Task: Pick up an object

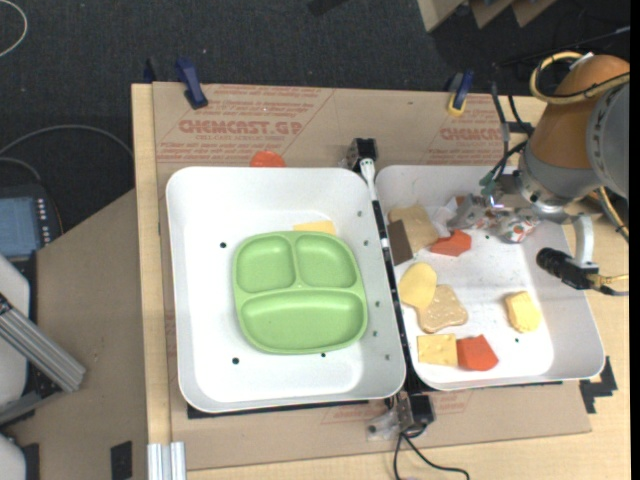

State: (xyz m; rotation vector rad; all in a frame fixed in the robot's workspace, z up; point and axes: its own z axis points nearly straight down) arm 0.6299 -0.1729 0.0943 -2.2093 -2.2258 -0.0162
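The arm's two-finger gripper (497,211) hangs over the upper part of the right-hand shallow white bin (570,363), right of frame centre, and its tip is too small and cluttered to tell how it is set. Just below and left of it lies a small red wedge-shaped toy food piece (452,244), the nearest candidate; it looks like light, rigid plastic, probably smooth and a little slippery, so a grip across its narrower width near the middle would likely serve best. Left of it a tan flat slab (415,225) overlaps a dark brown rectangular piece (399,241) close to the bin's left wall. Lower down sit a pale yellow rounded piece (417,284), a tan cracker-like piece with speckles (442,310), a yellow square cheese-like tile (435,349), a red-orange block (476,353) and a small yellow lump (522,311). The flat ones would probably be hard to pinch from above; the lump and block stand taller. The bare floor in the bin's middle right gives room to descend, while pieces near the dividing wall leave little clearance. In the left white bin (190,268) a green three-compartment plastic plate (298,293) lies at centre with a yellow flat piece (316,228) at its upper edge.
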